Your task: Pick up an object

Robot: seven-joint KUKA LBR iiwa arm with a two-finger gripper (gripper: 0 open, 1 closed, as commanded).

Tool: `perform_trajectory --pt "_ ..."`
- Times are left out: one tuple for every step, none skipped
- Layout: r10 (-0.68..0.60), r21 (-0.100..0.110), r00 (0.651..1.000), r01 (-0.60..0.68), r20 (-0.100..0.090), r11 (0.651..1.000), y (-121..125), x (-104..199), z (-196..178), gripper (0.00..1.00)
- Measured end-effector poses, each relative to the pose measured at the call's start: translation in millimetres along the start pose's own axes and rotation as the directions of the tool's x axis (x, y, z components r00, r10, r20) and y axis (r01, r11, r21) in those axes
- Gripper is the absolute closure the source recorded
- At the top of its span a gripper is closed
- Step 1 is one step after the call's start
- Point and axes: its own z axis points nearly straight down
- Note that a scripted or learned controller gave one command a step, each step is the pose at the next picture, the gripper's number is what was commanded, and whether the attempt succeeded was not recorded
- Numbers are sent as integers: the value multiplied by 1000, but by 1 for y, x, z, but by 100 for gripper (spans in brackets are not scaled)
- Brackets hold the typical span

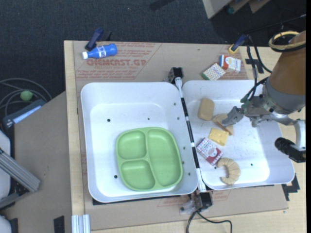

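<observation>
Camera view: gripper (232, 117), grip unclear, over right bin (272, 176) among bread (206, 109), cheese (218, 136), packet (209, 151), croissant (230, 170); cardboard (146, 57) reads "GEMCAST".

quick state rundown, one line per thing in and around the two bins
green divided plate: flat in left bin, compartments bare
croissant: lying in right bin, near front edge
cheese wedge: lying in right bin
red packet: lying by the divider
blue bottle: on its side, outside the bins
end effector: low over right bin
</observation>
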Motion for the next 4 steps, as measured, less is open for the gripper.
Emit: perform_trajectory --pt "0 2 1000 0 0 1000 29 9 80 0" --pt "0 2 1000 0 0 1000 20 25 117 0" --pt "1 -14 1000 -1 4 1000 25 24 101 100" --pt "1 -10 1000 -1 3 1000 24 24 103 0"
